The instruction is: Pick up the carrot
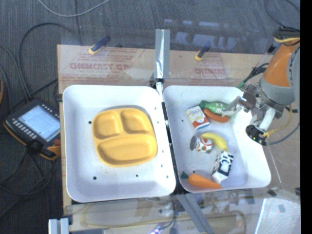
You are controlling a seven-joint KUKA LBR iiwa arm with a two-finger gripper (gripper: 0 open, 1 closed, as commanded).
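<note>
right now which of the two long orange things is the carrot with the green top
The carrot at the right bin's near edge; the other orange piece lies farther back.

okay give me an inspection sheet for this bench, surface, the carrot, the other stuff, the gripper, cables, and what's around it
Surface: two white bins side by side; left bin, right bin.
Job's thing: carrot lies at the right bin's near edge, untouched.
Clutter: yellow divided tray in left bin; banana, small carton, milk carton, red and green vegetables in right bin.
Gripper: gripper at the right bin's far right side, near the vegetables, far from the carrot.
Cables: loose cables on the floor.
Surroundings: teach pendant left of the bench.
</note>
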